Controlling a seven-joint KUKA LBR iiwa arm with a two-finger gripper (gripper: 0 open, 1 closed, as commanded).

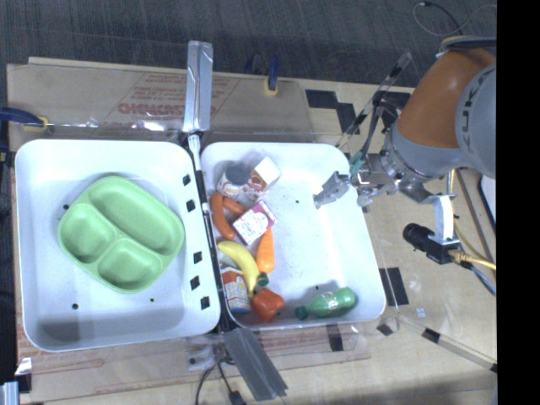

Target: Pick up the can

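Note:
The can, with a grey top and a red and white label, stands in the right bin near its far left corner, touching a small white carton. My gripper hangs over the far right part of that bin, well to the right of the can and apart from every object. Nothing shows in its grasp. The arm's grey wrist and orange band reach in from the right.
Along the right bin's left side lie a carrot, a pink carton, a banana, a second carrot, a small jar and a red pepper. A green bottle lies at the near edge. A green divided plate sits in the left bin.

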